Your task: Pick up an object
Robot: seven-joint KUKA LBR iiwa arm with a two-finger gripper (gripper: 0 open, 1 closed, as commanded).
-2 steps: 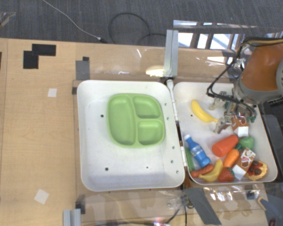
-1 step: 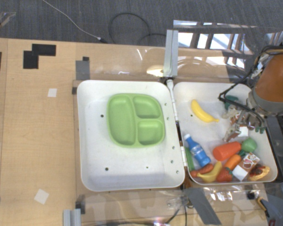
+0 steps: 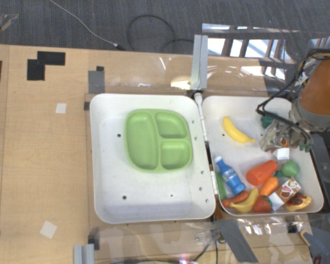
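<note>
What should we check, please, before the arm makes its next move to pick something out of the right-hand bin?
1. Gripper is over the right bin: ok.
2. Nothing seen between its fingers: cannot tell, blurred.
3. Banana lies alone with bare floor around it: ok.
4. Blue bottle is free to grasp: not ok, it lies against the pile.
5. Orange pepper is reachable from above: ok, it sits on top.
6. Green divided plate in the left bin is away from the arm: ok.

Robot lab: wooden bench, white bins, loose cables.
</note>
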